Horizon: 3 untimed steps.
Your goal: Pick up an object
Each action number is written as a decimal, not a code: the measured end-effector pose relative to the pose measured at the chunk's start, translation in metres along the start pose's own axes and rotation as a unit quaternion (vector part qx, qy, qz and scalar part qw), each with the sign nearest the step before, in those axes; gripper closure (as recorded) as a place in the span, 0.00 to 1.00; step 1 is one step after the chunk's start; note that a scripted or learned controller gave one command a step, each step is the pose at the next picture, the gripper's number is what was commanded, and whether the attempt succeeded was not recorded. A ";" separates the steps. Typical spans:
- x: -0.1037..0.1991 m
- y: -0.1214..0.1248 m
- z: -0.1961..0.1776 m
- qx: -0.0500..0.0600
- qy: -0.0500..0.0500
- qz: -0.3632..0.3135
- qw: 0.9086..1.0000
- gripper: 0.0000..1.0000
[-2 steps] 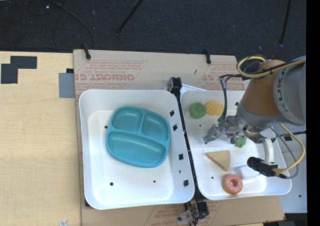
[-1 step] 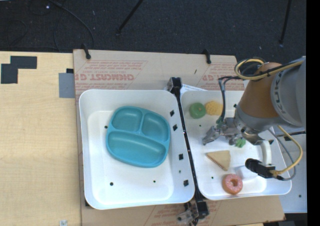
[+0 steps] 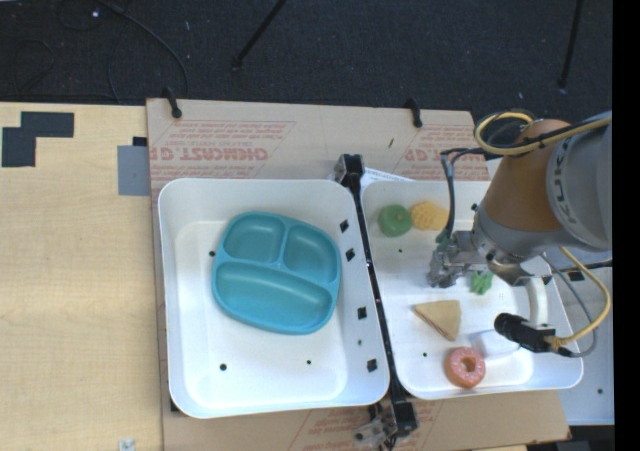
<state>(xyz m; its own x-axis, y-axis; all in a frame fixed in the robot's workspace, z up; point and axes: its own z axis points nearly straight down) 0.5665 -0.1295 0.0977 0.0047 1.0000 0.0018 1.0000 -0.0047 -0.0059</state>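
Gripper hangs low in right bin, prob. lining up a grab; can't tell its state. Nearest targets: green piece just right, wedge just nearer, both loose.

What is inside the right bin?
The right bin holds a green ball, yellow piece, tan wedge, pink donut and the gripper; the arm covers its far corner.

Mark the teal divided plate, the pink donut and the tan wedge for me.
teal divided plate [image 3: 276, 272], camera view, centre ridge.
pink donut [image 3: 465, 367], camera view, on its ring.
tan wedge [image 3: 440, 317], camera view, middle of top face.
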 end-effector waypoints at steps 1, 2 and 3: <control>-0.001 0.005 -0.043 -0.003 -0.001 -0.003 1.000 1.00; -0.009 -0.001 -0.089 -0.003 -0.001 0.000 1.000 1.00; -0.014 0.003 -0.135 -0.004 -0.001 -0.003 1.000 1.00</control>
<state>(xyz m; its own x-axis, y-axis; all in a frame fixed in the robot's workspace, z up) 0.5702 -0.1433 0.2322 -0.0004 1.0000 -0.0007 1.0000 0.0004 0.0018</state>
